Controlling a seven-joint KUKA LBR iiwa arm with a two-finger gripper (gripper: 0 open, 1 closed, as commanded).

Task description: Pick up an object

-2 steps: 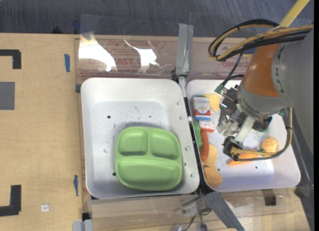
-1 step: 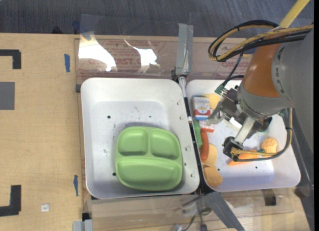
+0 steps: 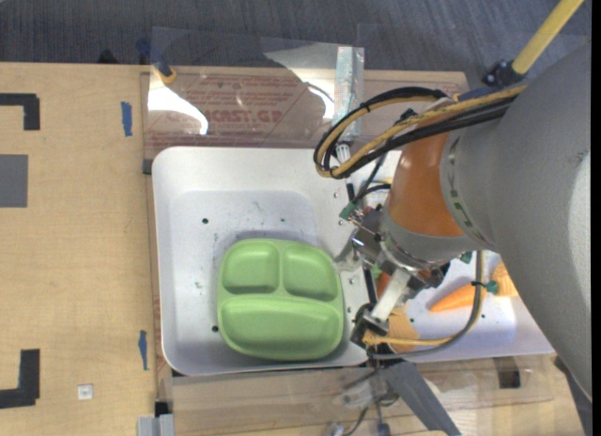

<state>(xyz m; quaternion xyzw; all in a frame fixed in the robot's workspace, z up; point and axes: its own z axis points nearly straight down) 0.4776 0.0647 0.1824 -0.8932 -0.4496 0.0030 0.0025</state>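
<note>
The green divided plate (image 3: 280, 301) lies at the left bin's (image 3: 178, 180) front edge; it looks light, stiff, slippery. Best pinched at its raised rim; whether the gripper (image 3: 377, 317) is clenched, I cannot tell

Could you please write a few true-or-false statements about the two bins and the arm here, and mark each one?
1. A green divided plate lies in the left bin. True.
2. The green divided plate has three compartments. True.
3. The plate lies in the far half of its bin. False: it lies in the near half, toward the right wall.
4. A carrot lies in the right bin. True.
5. The arm is blue with a green band. False: it is grey with an orange band.
</note>
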